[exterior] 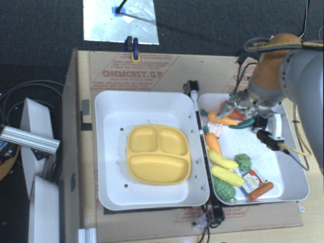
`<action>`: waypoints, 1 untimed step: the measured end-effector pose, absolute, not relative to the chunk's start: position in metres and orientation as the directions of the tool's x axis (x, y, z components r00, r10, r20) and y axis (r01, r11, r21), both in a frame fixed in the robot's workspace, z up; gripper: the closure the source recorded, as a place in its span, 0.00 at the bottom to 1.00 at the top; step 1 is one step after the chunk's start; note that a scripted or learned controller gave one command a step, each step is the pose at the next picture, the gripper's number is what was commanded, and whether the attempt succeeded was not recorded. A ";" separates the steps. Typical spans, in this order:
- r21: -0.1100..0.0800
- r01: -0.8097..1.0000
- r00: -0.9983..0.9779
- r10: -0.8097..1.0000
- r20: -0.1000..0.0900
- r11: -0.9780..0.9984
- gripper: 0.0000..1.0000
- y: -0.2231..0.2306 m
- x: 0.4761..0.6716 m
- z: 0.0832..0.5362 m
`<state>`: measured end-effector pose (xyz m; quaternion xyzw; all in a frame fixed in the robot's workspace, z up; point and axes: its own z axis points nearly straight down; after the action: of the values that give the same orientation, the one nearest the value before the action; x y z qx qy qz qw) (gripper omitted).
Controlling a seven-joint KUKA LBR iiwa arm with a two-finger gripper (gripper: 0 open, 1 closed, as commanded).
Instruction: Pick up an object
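Gripper (238,105) hangs over glossy plastic carrot (223,119) in right bin (293,184).

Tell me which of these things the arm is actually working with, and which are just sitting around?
Part of the job:
gripper
right bin
toy foods in it: carrot, banana, corn cob, broccoli, sausage

Lying about:
left bin
yellow divided plate
shiny sheet

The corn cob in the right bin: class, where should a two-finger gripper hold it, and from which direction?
Grip the corn cob across its middle, coming from above, fingers closing across its narrow width. It lies flat and slanted, with a banana and a green vegetable close alongside, so finger room is tight.
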<state>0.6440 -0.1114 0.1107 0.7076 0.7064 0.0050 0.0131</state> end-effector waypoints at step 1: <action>0.020 1.000 0.000 1.000 -0.007 0.000 1.00 -0.110 0.644 0.122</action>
<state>0.6441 -0.1099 0.1215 0.7070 0.7071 0.0048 0.0096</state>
